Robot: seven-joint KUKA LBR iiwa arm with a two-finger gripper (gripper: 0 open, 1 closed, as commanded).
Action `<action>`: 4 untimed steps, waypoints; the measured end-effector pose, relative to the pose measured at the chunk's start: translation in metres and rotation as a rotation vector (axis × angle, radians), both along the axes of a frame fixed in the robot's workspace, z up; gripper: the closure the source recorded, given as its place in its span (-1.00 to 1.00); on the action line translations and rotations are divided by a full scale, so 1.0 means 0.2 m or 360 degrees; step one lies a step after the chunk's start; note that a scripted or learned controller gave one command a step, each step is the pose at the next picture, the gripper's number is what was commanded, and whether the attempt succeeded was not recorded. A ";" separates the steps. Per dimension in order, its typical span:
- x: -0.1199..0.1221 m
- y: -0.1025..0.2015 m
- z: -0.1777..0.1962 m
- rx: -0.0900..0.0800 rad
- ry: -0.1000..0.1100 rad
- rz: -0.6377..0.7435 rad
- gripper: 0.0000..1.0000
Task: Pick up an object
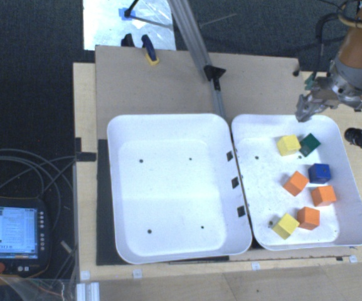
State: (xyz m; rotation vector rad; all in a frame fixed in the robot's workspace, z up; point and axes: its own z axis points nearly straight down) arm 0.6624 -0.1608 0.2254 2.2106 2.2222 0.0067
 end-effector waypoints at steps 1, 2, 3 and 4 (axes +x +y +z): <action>-0.13 0.29 0.04 0.0005 0.0011 0.0007 1.00; -0.26 0.56 0.10 0.0007 0.0012 0.0009 1.00; -0.34 0.76 0.09 0.0006 0.0013 0.0007 1.00; -0.44 1.01 0.05 0.0007 0.0015 0.0008 1.00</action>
